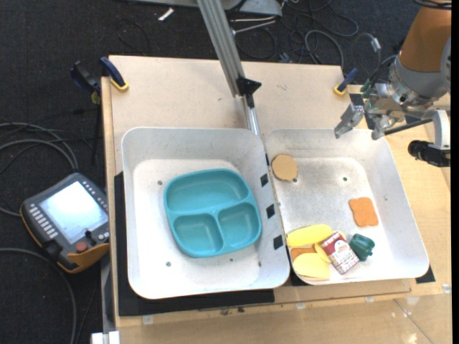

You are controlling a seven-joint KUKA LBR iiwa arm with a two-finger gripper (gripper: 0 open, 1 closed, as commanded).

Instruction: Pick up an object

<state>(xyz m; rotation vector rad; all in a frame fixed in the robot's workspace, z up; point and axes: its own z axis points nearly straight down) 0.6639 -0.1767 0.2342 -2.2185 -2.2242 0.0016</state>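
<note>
The right bin [387,156] holds several small items. A tan round piece [285,168] lies near its left wall. An orange piece [363,211] rests toward the right side. At the front sit yellow pieces [310,236], a red and white box [338,253] and a dark green item [362,246]. My gripper [363,125] hangs above the bin's far right edge, open, with nothing between its fingers.
A teal three-compartment tray [212,211] lies in the left bin [143,156]. A grey metal pole [226,38] slants across the bench from the top. Clamps [115,74] sit at the bench's far corners. A handheld pendant [64,221] lies on the floor at left.
</note>
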